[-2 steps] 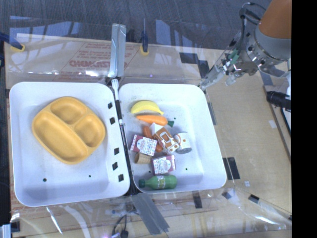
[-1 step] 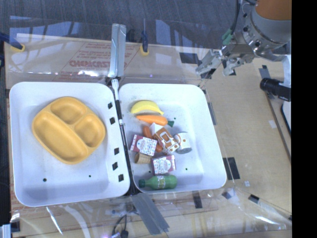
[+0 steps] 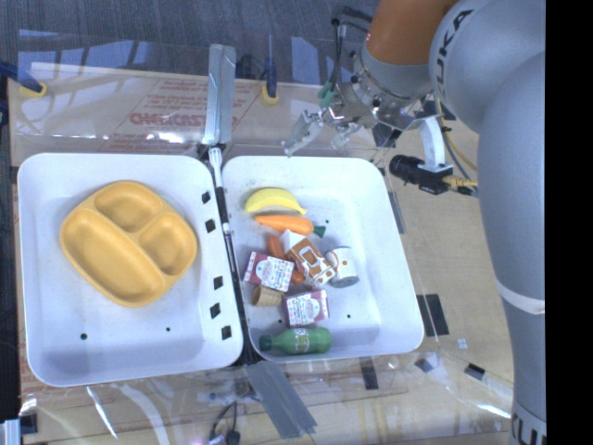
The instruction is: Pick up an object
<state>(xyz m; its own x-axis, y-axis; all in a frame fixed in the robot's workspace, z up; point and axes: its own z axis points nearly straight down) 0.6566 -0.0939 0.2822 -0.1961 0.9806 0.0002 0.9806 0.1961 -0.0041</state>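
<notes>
Camera view: arm [image 3: 482, 72] above right bin [image 3: 394, 248].

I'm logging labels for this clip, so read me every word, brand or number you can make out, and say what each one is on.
"KUKA", partly seen, running along the grey arm.
Red print on the clear sheet behind the bins: too blurred to read.
Labels on the small cartons, the can and the green bottle in the right bin: too small to read.
</notes>
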